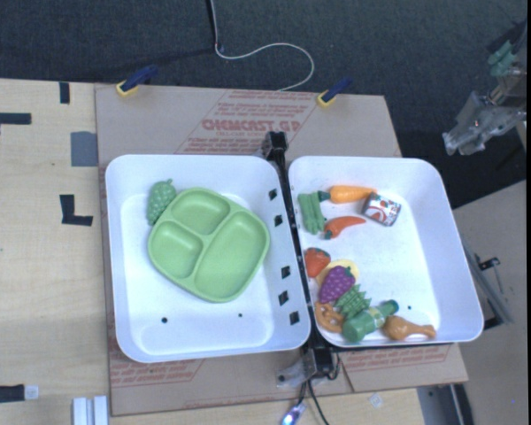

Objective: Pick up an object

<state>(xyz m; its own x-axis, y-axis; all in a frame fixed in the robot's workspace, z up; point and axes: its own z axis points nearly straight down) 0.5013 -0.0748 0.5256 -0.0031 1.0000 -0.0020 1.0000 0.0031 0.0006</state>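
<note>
My gripper [460, 136] hangs at the far right, outside and above the right bin [425, 237], over the dark floor. It holds nothing that I can see. In the right bin lie a carrot [350, 194], a small can [381, 209], green beans [310, 212], an orange chili [343, 227], a red tomato [316, 261], purple grapes [334, 283], a green bottle [368, 323] and an orange-brown gourd [408, 329]. The left bin [133, 308] holds a green divided plate [210, 246] with a green bunch [160, 200] beside its upper left.
Both bins rest on a cardboard sheet [248, 122] clamped to the bench by yellow-and-blue clips [137, 80]. A white cable [265, 51] loops across the dark floor behind. Black hinges [288, 264] run along the seam between the bins.
</note>
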